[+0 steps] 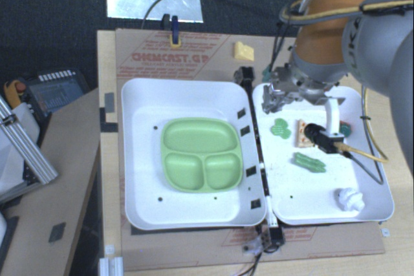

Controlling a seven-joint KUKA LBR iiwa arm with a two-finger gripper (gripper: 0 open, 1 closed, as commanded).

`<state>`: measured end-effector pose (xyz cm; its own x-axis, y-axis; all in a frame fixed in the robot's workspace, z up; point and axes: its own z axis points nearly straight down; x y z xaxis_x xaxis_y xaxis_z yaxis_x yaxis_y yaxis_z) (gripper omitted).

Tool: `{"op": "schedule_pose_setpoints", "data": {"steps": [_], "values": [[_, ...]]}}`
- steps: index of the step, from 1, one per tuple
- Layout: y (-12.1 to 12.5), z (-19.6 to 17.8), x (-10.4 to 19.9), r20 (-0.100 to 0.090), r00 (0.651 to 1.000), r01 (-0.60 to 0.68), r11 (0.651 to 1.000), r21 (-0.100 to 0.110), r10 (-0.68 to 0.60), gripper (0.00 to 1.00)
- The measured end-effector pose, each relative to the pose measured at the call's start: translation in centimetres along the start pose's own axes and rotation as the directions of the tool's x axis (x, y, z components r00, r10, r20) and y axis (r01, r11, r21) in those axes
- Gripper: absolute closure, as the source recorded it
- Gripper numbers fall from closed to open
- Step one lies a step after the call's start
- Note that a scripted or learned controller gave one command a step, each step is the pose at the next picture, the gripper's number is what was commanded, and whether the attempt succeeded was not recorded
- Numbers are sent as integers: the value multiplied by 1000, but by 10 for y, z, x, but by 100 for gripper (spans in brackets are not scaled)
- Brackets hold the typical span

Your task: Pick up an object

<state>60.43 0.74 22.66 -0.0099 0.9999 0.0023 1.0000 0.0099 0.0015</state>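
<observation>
Two white bins sit side by side. Ref pt for everything below = the speckled square cracker [301, 132]. The cracker's bin [381, 200] holds all the small stuff. The neighbour bin [132, 158] has just a green divided plate [200, 155].

Rel. to the cracker:
- round ridged green piece [281, 128]: just beside it on the plate side; touching or a sliver apart, can't tell which
- long green piece [310, 162]: near it on the camera side, not touching
- white crumpled lump [350, 200]: well apart from it, toward the bin's near outer corner
- teal bit [345, 130]: on the side away from the plate, mostly hidden by robot hardware

The gripper [277, 99] hangs beyond the cracker, away from the camera & toward the plate side, close to the round ridged green piece. No obj visibly held. Can't tell if it's spread or pressed together, as that spot is too dark & blurred.

Judgement: likeliest target is the round ridged green piece, being nearest. It looks like toy food, so prob light & stiff, and the ridges should give some bite. It sits low & flat, so best pinched across its width at the rim, approx straight down. Risk: the cracker is so close it may get nudged or caught too. Alt: the long green piece, taken across its narrow middle. The white crumpled lump looks soft & would prob squash
</observation>
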Motion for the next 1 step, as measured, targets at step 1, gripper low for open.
{"op": "schedule_pose_setpoints", "data": {"steps": [1], "values": [[-23, -9, 51, 0, 1000, 0, 1000, 2, 0, 100]]}}
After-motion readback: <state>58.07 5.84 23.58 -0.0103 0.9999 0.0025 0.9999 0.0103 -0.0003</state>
